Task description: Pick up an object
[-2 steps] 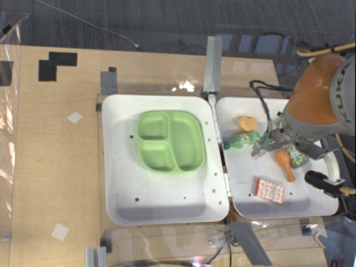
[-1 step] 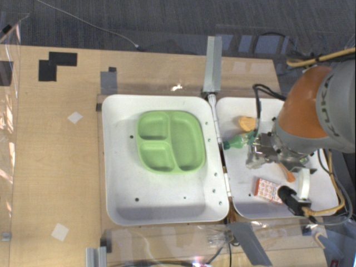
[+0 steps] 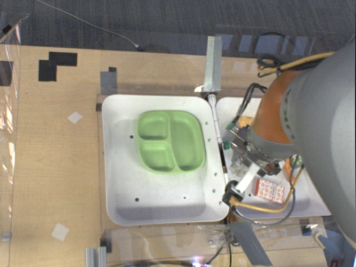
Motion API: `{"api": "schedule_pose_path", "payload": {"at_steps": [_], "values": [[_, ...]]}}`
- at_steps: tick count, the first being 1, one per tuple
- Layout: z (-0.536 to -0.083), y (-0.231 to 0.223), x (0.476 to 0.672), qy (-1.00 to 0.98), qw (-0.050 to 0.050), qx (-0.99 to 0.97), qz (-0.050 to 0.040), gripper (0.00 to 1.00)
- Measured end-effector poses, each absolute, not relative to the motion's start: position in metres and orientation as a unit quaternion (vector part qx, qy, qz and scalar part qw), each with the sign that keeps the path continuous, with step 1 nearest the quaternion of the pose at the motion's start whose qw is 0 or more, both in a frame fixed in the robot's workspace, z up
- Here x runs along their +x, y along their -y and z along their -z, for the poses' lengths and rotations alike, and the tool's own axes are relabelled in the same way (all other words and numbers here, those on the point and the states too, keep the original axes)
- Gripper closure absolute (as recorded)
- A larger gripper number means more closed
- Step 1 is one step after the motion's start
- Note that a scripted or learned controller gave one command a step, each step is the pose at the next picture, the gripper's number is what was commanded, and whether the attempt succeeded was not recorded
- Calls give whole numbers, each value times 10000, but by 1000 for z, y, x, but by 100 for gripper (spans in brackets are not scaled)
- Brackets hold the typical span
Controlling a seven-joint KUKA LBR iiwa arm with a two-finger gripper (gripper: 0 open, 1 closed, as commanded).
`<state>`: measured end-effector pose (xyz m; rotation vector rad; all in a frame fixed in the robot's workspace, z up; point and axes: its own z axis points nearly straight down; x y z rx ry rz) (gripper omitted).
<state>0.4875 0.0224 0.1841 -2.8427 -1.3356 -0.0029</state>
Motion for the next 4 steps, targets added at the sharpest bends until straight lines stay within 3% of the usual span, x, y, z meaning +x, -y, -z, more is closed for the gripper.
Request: {"api": "schedule_pose_path", "payload": {"at_steps": [1,2,3,4], "values": [[-184,-77,487,2643,7,-9645,-2,100],[-184,-76,487,4384,4,-8988,-5,100],[-195,-118,487,2869,7,-9580,1,100],[-92,-175,490,1004,27,-9949,50,100]]}}
